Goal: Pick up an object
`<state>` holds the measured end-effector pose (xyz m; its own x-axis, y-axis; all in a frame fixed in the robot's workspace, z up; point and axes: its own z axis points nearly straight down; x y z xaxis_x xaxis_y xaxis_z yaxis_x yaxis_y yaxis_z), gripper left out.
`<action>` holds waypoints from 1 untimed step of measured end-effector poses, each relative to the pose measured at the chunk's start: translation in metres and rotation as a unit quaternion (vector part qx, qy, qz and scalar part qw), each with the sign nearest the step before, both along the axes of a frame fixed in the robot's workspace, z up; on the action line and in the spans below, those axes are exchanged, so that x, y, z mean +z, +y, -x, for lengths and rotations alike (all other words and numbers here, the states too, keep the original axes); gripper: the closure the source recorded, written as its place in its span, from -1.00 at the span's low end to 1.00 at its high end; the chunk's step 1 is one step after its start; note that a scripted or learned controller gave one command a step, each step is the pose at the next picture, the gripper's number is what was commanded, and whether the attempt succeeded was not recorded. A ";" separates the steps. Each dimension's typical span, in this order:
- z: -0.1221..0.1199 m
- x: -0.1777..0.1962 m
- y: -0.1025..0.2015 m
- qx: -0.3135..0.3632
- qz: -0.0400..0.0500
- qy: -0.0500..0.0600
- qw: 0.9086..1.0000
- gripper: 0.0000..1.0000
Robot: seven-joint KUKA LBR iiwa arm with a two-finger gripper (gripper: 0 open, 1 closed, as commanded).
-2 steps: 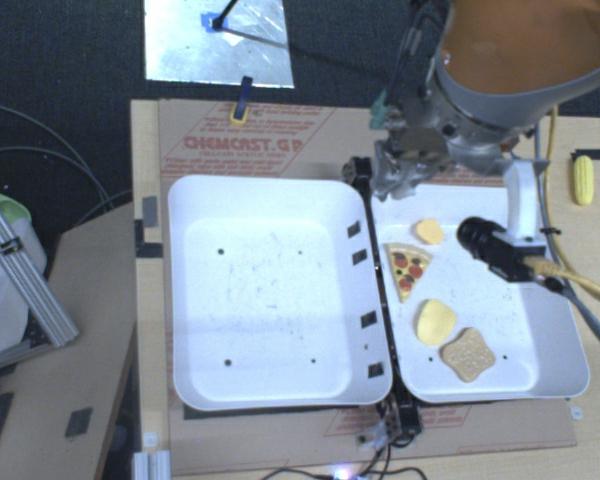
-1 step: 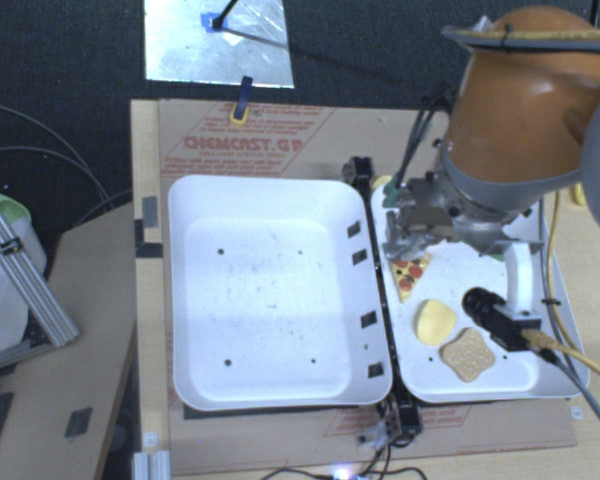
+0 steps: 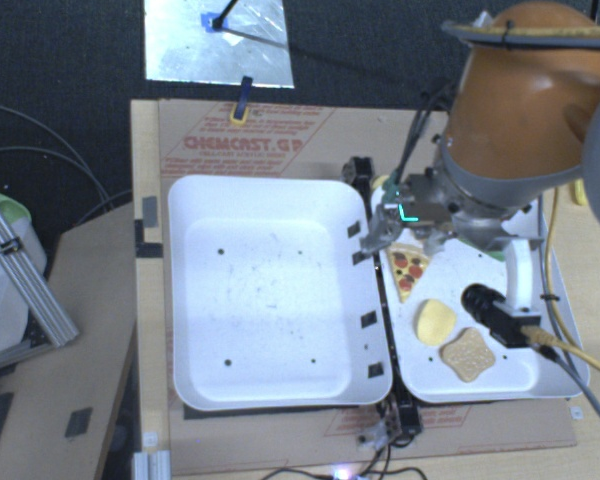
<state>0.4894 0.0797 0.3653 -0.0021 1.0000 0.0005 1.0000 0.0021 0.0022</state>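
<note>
Reaching in from the right, the big grey arm (image 3: 520, 98) with its orange band hangs over the right bin (image 3: 520, 373), and its gripper (image 3: 388, 230) sits low at the top left part of that bin, very close to the wall where the two bins meet. It is too dark and too mixed up at the tip to see if the gripper is spread wide or pinched together, so I cannot tell. I see nothing held in it. A toy pizza slice (image 3: 408, 268) lies flat on the white floor of the right bin, just under the gripper in the view and a tiny bit to the right of its tip. I cannot tell if the gripper touches the slice or only hangs near it. The slice is a little triangle with its point facing down toward the front of the bin. It is orange and yellow, with round red spots on top. A bit further down lies a round yellow piece (image 3: 436, 321), smooth and plain, near the point of the slice but apart from it. Next to that, lower and to the right, lies a brown cracker (image 3: 468, 354) with a bumpy edge and small dots on it; it looks like it is just touching the yellow piece. All three toy foods are in the right bin. The left bin (image 3: 270, 288) sits just beside it, white with small dark specks on its floor. Both bins rest on a brown cardboard sheet (image 3: 250, 138) with red letters.
</note>
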 end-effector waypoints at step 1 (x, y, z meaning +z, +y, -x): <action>-0.001 0.011 0.000 0.002 0.000 -0.001 1.000 1.00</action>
